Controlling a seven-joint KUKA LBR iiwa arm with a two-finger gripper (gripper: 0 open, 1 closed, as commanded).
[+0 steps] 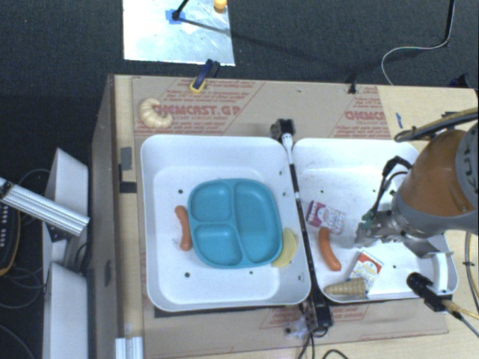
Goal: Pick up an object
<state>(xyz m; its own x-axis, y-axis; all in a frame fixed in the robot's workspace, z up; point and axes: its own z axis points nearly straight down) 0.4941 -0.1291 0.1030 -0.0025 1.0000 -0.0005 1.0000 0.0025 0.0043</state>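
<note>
The right bin holds several small objects. A white and maroon packet lies near its left wall, with an orange sausage just below it. A small orange and white carton and a tan cone-shaped piece lie near the front edge. My gripper hangs low over the right bin, just right of the packet and above the carton. The grey wrist and orange band cover the bin's right part.
The left bin holds a blue divided plate, an orange sausage to its left and a yellow banana piece to its right. A black divider bar runs between the bins. A pale ring-shaped object lies on the cardboard behind.
</note>
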